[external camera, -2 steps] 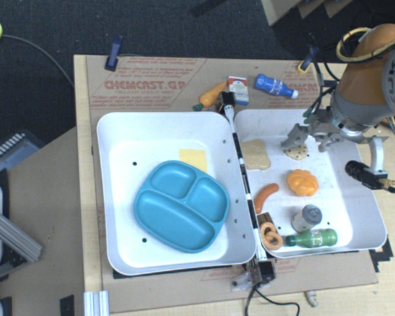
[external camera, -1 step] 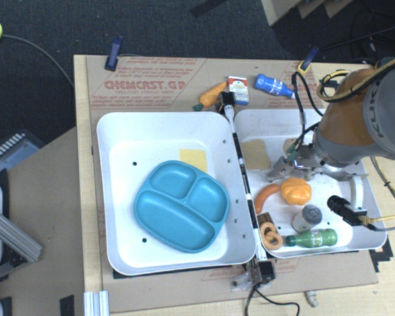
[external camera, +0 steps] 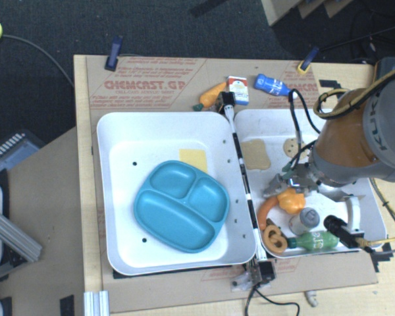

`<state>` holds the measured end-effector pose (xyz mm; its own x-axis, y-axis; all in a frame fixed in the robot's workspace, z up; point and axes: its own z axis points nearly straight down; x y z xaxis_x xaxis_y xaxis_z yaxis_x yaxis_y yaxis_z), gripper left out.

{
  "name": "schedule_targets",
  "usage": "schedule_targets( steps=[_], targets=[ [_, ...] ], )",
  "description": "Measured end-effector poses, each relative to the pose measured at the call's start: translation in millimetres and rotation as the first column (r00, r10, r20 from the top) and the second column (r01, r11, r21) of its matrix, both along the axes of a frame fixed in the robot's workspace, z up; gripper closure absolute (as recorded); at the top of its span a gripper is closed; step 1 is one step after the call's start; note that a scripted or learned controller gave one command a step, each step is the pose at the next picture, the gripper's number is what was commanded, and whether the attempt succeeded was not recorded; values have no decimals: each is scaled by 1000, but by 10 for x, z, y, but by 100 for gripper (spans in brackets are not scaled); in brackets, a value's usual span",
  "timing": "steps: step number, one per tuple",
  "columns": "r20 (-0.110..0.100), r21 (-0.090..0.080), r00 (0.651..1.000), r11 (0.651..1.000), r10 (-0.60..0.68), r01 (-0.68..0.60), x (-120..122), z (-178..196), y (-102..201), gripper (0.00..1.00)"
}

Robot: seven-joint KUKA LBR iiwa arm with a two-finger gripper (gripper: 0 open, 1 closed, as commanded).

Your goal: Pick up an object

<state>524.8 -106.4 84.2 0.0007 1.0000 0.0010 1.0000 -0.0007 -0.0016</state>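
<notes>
My gripper (external camera: 291, 180) reaches down into the right bin (external camera: 263, 120), just above an orange fruit-shaped toy (external camera: 291, 201). The arm's grey and orange wrist (external camera: 345, 143) covers much of the bin's right side. Around the gripper lie an orange curved carrot-like piece (external camera: 266, 210), a pretzel (external camera: 274, 237), a green bottle (external camera: 314, 242), a small grey-capped jar (external camera: 305, 219), a brown bread slice (external camera: 255, 154) and a small round cracker (external camera: 290, 147). The orange toy lies right below the gripper's tip; nothing is visibly held.
The left bin (external camera: 118, 137) holds a blue divided plate (external camera: 181, 205) and a yellow cheese slice (external camera: 193, 158). Behind the bins on the board lie an orange toy (external camera: 212, 95), a small red and white carton (external camera: 237, 89) and a blue can (external camera: 271, 85).
</notes>
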Motion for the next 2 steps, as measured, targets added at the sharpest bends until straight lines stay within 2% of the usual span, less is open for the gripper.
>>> schedule_targets(
  steps=[1, 2],
  targets=[
    [2, -1, 1000, 1000, 0, 0, 5, 99, 0, 100],
    [3, 0, 1000, 1000, 2, -2, 182, 1007, 698, 100]
  ],
)
